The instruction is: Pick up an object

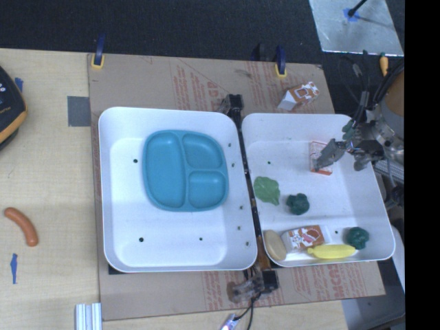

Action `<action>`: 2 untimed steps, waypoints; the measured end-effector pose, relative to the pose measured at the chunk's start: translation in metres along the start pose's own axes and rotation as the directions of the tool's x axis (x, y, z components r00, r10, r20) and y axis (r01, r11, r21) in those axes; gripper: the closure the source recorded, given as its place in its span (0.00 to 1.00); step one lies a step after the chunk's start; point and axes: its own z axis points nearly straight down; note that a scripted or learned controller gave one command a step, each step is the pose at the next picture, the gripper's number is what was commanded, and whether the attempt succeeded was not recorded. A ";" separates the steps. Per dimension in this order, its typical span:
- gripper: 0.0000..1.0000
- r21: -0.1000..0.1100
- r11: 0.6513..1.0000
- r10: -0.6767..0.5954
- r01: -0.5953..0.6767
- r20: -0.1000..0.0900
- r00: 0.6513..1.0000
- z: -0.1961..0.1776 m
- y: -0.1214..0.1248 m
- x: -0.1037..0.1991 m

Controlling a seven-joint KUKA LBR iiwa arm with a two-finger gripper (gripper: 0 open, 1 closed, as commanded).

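Right-hand white bin (357,184) held scattered toys — gripper (323,160), grip state unclear, hovered over small red-white packet (320,158); nothing lifted yet.

Blue tray (184,170) in left bin (113,184); right bin (375,184) — toys, arm (371,143) above

teal divided plate (185,169), yellow banana (332,251), orange sausage (22,226).
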 end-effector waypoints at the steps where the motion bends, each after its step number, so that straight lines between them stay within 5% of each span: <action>1: 0.00 0.002 1.000 0.000 0.000 0.001 1.000 0.108 0.022 0.014; 2: 0.00 0.002 1.000 0.000 0.000 0.001 1.000 0.170 0.007 0.002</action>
